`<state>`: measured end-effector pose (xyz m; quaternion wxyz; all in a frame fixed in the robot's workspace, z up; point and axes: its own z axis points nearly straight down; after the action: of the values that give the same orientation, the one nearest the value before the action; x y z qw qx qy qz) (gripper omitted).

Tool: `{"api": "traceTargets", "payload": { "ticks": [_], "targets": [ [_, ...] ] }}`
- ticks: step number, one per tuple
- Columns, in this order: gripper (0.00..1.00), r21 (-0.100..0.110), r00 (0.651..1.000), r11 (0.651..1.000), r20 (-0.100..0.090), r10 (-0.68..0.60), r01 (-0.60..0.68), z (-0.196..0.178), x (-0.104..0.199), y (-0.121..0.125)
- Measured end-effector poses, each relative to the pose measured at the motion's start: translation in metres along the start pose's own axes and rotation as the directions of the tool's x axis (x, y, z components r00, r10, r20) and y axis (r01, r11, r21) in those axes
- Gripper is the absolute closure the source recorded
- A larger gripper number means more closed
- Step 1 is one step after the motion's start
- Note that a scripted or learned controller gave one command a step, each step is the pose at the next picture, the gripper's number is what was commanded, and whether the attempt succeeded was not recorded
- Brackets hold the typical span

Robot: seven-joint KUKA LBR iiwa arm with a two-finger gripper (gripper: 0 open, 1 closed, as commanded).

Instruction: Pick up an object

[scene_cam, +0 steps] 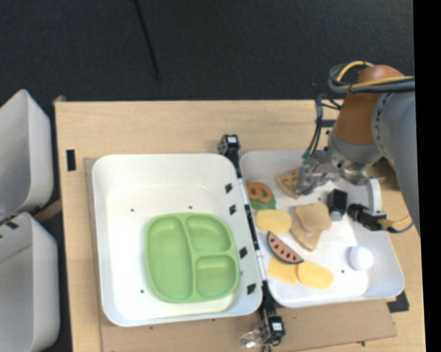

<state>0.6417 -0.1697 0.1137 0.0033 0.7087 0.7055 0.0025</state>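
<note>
Here the pincer (308,177) hangs low over the far part of the right bin (383,274), its tip just above or touching a tan toy piece (288,182) near the bin's far wall; whether it grips anything I cannot tell. Just beside that piece, toward the divider between the bins, lies an orange pretzel-like toy on green (261,193). Toward the bench's near edge come a yellow slice (273,220), a bread-coloured wedge (311,225), a watermelon slice (284,249) and two more yellow pieces (303,273). A white ball (360,258) rests near the bin's near right corner. The left bin (113,211) holds a green divided tray (191,256) by its near side.
</note>
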Motion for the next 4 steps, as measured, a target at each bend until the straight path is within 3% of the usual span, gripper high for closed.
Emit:
{"api": "traceTargets", "payload": {
  "ticks": [2, 3, 4],
  "targets": [
    [1.0, 0.006, 1.0, 1.0, 0.001, -0.006, 0.006, -0.113, -0.011, 0.008],
    [1.0, 0.008, 1.0, 1.0, 0.0, -0.01, 0.01, -0.126, -0.011, 0.01],
    [1.0, 0.014, 1.0, 1.0, -0.002, -0.007, 0.007, -0.115, 0.02, -0.035]
  ]
}}
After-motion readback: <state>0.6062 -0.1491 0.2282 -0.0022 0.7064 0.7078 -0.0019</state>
